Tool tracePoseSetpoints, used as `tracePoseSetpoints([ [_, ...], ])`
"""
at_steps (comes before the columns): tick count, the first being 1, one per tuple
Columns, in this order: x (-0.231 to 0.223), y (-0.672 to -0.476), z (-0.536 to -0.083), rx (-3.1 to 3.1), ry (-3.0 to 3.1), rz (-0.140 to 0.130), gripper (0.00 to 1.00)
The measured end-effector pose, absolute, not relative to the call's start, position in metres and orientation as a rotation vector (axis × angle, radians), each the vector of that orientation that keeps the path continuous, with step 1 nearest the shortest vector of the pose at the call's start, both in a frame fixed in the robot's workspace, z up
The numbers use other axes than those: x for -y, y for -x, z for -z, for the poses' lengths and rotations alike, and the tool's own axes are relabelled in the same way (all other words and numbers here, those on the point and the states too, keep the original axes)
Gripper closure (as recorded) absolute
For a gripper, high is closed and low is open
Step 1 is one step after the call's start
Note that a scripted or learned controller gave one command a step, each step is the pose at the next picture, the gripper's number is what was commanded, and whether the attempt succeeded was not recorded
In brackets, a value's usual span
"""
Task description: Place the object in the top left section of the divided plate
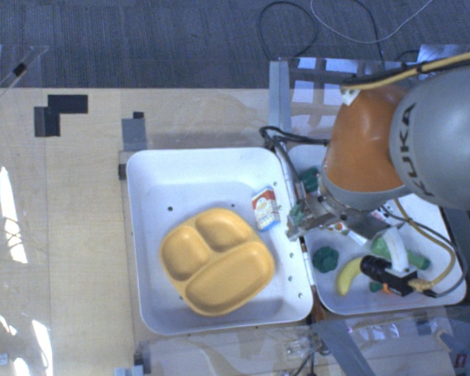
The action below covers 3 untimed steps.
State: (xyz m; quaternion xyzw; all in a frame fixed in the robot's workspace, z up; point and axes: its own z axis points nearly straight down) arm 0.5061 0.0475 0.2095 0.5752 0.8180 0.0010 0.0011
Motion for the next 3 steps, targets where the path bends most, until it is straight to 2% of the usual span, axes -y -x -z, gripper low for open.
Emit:
tracePoseSetpoints([
  [1,-0.098,-0.488,-0.182,-2.415,-2.01,0.0,1.0],
  [2,-0.098,-0.488,-0.182,-2.414,-2.011,0.0,0.0],
  [3,-0.145,-0.491,-0.112,-2.197,-2.24,-0.022,0.0],
])
